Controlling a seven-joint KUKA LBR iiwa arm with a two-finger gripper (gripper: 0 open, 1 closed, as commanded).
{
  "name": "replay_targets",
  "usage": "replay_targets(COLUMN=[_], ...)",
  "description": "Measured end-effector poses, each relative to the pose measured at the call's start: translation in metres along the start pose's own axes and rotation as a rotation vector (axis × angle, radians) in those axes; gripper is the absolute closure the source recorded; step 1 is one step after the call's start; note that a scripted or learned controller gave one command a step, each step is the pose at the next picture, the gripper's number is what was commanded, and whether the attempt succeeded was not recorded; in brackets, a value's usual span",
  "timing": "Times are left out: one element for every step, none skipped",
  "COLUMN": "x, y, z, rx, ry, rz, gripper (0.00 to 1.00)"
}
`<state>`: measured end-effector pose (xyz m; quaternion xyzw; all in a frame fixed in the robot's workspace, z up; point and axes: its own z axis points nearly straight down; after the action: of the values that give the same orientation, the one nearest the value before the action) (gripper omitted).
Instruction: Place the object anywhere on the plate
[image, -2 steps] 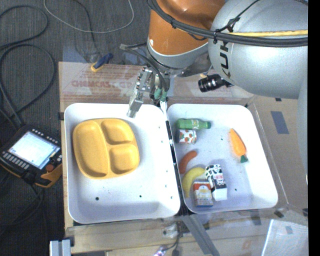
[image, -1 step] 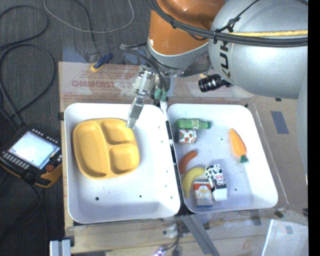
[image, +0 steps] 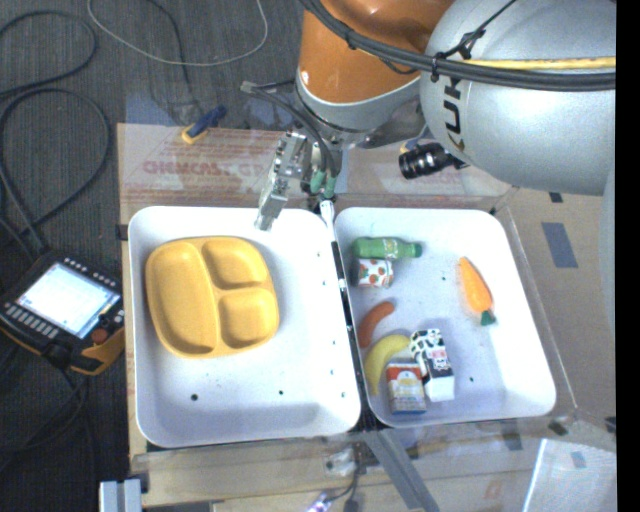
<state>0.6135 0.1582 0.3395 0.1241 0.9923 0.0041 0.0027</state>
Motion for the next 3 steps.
replay_targets(x=[0.018,0.018,-0.015], y=[0.07,0.07,0.082], z=[0.08,0.079,-0.047], rx=[0.006,0.005,0.004], ry=[0.008,0.008,0.003], rz=[-0.423,-0.423,-0.647], gripper=[1.0,0.0,0.0])
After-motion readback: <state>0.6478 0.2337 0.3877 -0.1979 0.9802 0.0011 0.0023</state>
